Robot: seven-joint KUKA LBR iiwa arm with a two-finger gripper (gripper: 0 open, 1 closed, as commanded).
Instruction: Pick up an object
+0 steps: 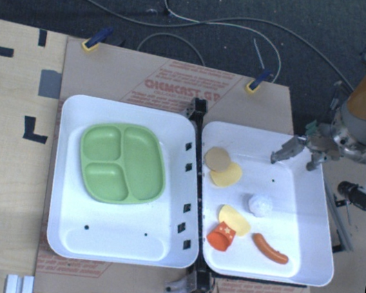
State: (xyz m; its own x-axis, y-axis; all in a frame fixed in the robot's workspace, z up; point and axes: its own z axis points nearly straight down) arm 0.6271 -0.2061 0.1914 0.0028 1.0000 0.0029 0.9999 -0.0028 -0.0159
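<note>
I see two-finger gripper [299,154] spread, nothing held | above right white bin's [310,221] far edge | orange-red toy sausage [270,249] well apart

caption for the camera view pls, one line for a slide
Open gripper above the right bin's far edge; toy foods including a sausage inside; green divided plate in the left bin.

Toy sausage [270,248], perhaps, flat in right bin [310,221].

Divided plate [124,164] in left bin [65,178]; sausage [270,249] in right bin [310,221].
</note>
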